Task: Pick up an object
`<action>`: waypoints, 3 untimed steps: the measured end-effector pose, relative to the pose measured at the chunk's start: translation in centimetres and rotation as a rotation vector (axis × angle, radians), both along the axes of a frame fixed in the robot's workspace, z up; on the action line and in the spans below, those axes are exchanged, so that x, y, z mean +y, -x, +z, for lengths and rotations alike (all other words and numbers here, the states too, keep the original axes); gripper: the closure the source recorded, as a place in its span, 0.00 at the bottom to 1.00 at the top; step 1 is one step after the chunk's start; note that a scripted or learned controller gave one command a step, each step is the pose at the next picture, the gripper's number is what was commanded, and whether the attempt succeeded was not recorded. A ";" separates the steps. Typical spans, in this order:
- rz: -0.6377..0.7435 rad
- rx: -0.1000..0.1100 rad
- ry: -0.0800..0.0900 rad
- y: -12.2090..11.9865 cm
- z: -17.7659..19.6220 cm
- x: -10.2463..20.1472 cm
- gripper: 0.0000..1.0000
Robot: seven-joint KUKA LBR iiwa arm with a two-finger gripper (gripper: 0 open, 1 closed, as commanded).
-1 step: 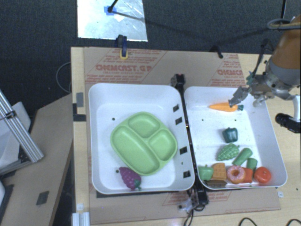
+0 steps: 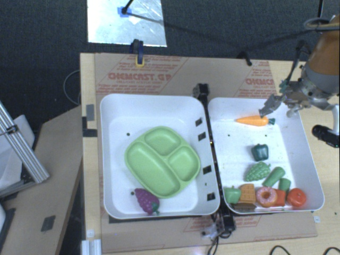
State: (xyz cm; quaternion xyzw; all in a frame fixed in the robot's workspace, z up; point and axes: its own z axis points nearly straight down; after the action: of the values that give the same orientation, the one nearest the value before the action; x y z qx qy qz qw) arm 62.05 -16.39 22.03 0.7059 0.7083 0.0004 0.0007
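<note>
My gripper hovers over the far right corner of the right bin, its two fingers spread apart with nothing between them. An orange toy carrot lies just below and left of the left fingertip, apart from it. Nearer the front lie a dark green pepper, a light green bumpy fruit and a green pickle. Along the front wall sit a green piece, an orange waffle block, a pink donut and a red tomato.
The left bin holds a green divided plate and purple grapes at its front. A black divider with clips runs between the bins. Cardboard lies under both bins, and a clamp sits at the back.
</note>
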 end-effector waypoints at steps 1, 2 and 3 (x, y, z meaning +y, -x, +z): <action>-0.002 0.002 0.000 0.5 -5.0 -0.9 0.00; -0.002 0.002 -0.001 1.5 -10.3 -0.6 0.00; -0.002 0.000 0.000 1.4 -13.6 -0.6 0.00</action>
State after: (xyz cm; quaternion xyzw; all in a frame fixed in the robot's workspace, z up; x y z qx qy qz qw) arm 60.67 -16.96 8.45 0.7066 0.7076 0.0003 0.0006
